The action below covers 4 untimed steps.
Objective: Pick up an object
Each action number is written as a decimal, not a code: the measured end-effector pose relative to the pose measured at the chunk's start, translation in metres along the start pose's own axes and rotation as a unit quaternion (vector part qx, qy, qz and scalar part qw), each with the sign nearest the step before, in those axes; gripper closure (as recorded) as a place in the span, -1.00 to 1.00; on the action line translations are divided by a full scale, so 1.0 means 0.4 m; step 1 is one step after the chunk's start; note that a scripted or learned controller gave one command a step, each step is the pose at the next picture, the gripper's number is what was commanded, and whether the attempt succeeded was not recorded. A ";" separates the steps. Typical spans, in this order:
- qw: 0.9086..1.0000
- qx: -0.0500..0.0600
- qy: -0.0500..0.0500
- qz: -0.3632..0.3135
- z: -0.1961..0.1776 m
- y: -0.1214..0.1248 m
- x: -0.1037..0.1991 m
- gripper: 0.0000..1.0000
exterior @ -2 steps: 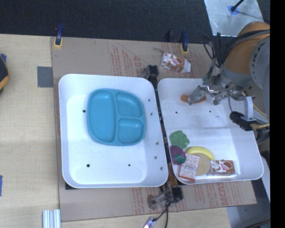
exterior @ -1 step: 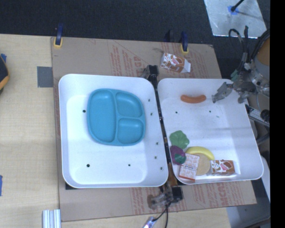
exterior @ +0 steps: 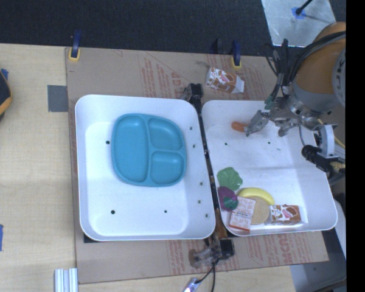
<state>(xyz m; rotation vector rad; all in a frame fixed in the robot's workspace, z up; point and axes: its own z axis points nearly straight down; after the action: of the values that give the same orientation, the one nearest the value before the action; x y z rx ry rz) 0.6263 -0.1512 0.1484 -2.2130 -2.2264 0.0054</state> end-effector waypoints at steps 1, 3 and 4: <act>1.000 -0.001 0.000 0.002 -0.008 0.074 -0.153 -1.00; 1.000 0.000 0.000 0.000 -0.149 -0.081 0.040 1.00; 1.000 0.000 0.000 0.000 -0.148 -0.082 0.039 -1.00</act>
<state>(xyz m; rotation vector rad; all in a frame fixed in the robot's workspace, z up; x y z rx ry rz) 0.5937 -0.1357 0.2076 -2.2138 -2.2255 0.0052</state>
